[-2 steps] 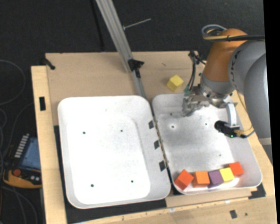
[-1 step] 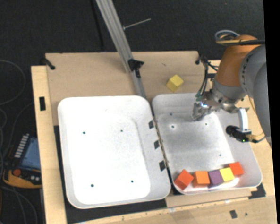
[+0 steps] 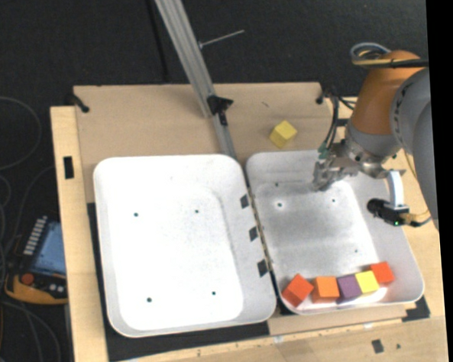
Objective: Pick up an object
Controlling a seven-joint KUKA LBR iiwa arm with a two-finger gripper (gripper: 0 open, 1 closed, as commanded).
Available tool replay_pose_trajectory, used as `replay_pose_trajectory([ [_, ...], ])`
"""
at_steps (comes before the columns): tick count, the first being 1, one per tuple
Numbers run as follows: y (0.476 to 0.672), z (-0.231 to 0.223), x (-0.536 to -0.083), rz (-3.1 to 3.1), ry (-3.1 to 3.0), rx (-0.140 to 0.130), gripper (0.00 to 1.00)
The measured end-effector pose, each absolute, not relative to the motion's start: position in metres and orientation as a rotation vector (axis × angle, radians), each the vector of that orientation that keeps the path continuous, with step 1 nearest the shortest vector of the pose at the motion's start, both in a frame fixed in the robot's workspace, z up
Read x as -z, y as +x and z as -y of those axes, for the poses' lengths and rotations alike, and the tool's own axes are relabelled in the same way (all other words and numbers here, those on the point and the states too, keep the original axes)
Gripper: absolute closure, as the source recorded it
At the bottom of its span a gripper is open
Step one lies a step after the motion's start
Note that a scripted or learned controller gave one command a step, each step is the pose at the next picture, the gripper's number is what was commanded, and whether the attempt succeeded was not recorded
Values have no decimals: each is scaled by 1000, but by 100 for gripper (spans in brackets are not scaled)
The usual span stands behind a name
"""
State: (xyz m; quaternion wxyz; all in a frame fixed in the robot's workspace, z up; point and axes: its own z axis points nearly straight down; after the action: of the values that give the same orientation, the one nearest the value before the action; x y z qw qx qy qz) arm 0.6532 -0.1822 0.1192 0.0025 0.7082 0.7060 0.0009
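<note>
Along the near wall of the right bin (image 3: 321, 224) lies a row of blocks: a red-orange block (image 3: 298, 289), an orange block (image 3: 326, 287), a purple block (image 3: 347, 287), a yellow block (image 3: 367, 282) and a red block (image 3: 382, 272). My gripper (image 3: 323, 173) hangs over the far part of that bin, near its right back corner, well away from the blocks. I see nothing between its fingers.
A yellow cube (image 3: 283, 133) lies on the bench behind the right bin, outside both bins. The left bin (image 3: 173, 241) stands beside it. A slanted metal pole (image 3: 192, 60) rises behind the bins. Cables and a pendant (image 3: 40, 260) lie off the bench at left.
</note>
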Motion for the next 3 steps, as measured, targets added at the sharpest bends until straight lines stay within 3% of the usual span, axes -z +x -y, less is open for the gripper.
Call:
replay_pose_trajectory([
  [1,495,164,-99,-2212,2220,-5,100],
  [2,551,101,-154,-2228,2206,-12,100],
  [3,523,147,-235,-2211,2218,-5,100],
])
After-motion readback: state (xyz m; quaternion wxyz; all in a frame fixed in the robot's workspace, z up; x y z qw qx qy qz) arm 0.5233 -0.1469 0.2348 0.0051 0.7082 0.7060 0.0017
